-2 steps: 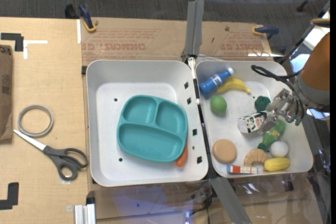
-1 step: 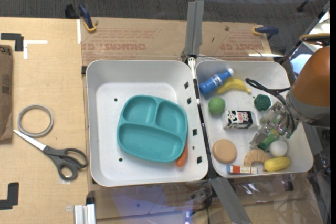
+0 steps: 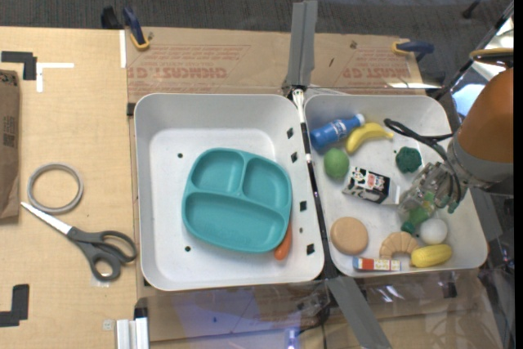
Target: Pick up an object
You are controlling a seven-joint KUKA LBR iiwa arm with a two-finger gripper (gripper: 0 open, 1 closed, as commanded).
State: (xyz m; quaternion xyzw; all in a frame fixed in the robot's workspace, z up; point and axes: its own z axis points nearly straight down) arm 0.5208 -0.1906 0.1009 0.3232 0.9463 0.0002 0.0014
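Observation:
My gripper (image 3: 431,190) hangs low over the right side of the right bin (image 3: 319,200), reaching in from the right. Directly under and in front of it lies a small green object (image 3: 414,218), partly covered by the gripper. Around it are a white ball (image 3: 434,231), a yellow lemon (image 3: 431,256), a croissant (image 3: 398,243) and a dark green broccoli piece (image 3: 409,158). A black-and-white carton (image 3: 367,185) lies just left of the gripper.
The right bin also holds a blue bottle (image 3: 333,130), a banana (image 3: 368,135), a green lime (image 3: 336,164), a round bun (image 3: 350,234) and a red-white tube (image 3: 376,263). A teal divided plate (image 3: 238,200) and an orange carrot (image 3: 283,245) lie in the left bin (image 3: 155,176). Scissors (image 3: 86,241) and a tape ring (image 3: 55,187) lie on the bench to the left.

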